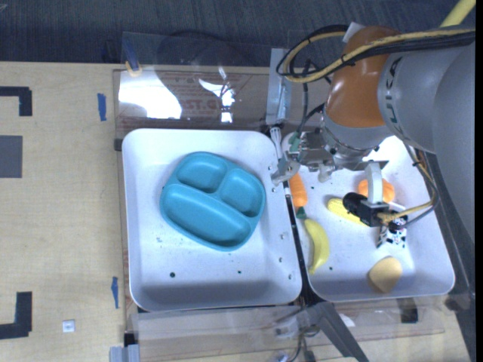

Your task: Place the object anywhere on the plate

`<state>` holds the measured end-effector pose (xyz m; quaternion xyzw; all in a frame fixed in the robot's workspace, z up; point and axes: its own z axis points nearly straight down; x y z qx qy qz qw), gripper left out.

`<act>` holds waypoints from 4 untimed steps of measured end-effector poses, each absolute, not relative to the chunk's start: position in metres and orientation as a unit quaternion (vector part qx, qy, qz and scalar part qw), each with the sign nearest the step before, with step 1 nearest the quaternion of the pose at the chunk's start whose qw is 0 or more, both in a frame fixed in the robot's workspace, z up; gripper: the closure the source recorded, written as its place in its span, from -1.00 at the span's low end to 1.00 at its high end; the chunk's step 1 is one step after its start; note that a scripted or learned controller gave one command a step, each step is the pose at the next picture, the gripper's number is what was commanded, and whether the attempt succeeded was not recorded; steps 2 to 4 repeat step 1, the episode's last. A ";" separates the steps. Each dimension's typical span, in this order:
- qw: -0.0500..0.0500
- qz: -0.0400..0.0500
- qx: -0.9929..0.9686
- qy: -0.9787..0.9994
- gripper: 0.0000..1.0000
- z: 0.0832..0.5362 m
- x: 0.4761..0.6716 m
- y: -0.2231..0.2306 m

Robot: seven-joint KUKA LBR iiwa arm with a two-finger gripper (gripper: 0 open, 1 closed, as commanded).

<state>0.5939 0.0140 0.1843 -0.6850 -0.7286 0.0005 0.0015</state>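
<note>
Blue plate (213, 198) mid left bin (151, 270), pincer (290, 164) at bins' shared edge above carrot (299, 192), spread unclear.

Arm (430, 59): bulky grey casing, smooth rounded links. Orange band (361, 89) above wrist, glossy, dome-shaped. Black and yellow cables (317, 40) loop over band, run along arm. Wrist (343, 138): grey metal ring. Gripper (290, 164): small silvery metal parts, thin wires beside it.
</note>
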 end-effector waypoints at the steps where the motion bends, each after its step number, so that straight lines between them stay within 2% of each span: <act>1: 0.000 -0.001 -0.679 -0.735 -1.00 0.184 0.621 0.081; 4: 0.000 -0.001 -0.679 -0.735 -1.00 0.184 0.621 0.081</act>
